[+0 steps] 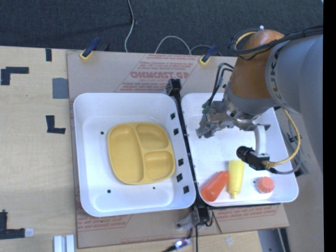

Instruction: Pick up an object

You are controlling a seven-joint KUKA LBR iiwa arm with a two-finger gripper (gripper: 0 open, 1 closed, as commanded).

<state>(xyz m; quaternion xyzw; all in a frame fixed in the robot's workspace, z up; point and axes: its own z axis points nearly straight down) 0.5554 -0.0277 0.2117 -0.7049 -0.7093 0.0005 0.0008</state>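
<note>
The grey arm (294, 72) with its orange band (254, 62) is reaching in over the right bin (210, 151), covering that bin's far right portion. The left bin (86, 156) is sitting directly beside the right bin, the two sharing a dark divider strip (181, 140). Both are resting on a brown cardboard sheet (105, 75) pinned by two yellow-and-blue clamps (89, 49) on the side farther from the right bin's near edge.

A yellow three-compartment plate (140, 152) is lying flat in the middle of the left bin, well apart from the right bin's contents.

The gripper (203, 130) is hanging over the far left part of the right bin, close to the divider; from this angle it is not possible to say whether it is spread or pinched, and nothing is showing in it.

The pickable things are sitting along the right bin's near edge, well apart from the gripper: a yellow squeeze bottle (235, 177) lying at center, an orange-red carrot-like toy (214, 186) touching it on the divider side, and a small red-orange round toy (264, 185) just beside it on the other side. A black fitting (252, 157) on the arm's cabling is hovering just above the bottle's top.
</note>
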